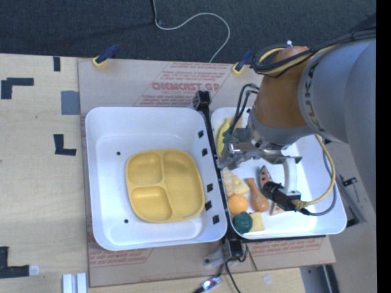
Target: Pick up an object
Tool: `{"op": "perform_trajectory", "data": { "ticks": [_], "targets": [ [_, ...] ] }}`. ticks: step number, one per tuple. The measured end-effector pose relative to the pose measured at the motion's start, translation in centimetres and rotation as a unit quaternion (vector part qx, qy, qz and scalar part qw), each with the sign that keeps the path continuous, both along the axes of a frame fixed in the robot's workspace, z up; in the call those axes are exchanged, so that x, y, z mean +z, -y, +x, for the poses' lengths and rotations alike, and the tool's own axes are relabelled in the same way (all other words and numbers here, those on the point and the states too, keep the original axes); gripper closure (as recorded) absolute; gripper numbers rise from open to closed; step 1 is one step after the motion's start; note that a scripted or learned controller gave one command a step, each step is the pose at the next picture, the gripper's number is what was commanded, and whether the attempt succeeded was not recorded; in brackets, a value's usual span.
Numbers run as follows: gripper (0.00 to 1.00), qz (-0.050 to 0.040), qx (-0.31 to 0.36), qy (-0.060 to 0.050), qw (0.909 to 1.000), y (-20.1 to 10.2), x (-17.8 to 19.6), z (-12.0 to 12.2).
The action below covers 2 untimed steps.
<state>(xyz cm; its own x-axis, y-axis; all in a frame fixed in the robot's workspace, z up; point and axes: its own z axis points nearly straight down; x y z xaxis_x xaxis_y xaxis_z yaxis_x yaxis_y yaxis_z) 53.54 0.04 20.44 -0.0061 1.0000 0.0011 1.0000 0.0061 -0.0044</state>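
In the left bin I see a yellow divided plate; the pickable clutter — orange ball, green piece, carrot-like stick — lies in the right bin. My end effector hangs just above that pile (whether its grip is open or closed, I cannot tell), so the objects lie toward the bin's near edge.

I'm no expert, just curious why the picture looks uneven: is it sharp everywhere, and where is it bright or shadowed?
Camera view: the yellow tray and left bin look fairly crisp and evenly lit; the right bin is bright near its front rim, almost washed out; the arm shades the food pieces beneath it; the arm itself looks soft, being nearer the lens.
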Motion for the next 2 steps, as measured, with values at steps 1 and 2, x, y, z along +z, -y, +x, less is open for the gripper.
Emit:
{"op": "perform_trajectory", "data": {
  "ticks": [1,2],
  "targets": [
    [1.00,0.0004,0.001,0.001,1.0000,-5.7,0.3,-0.7],
    [1.00,-0.0001,-0.001,0.001,1.0000,-8.9,2.2,-2.1]
  ]
}}
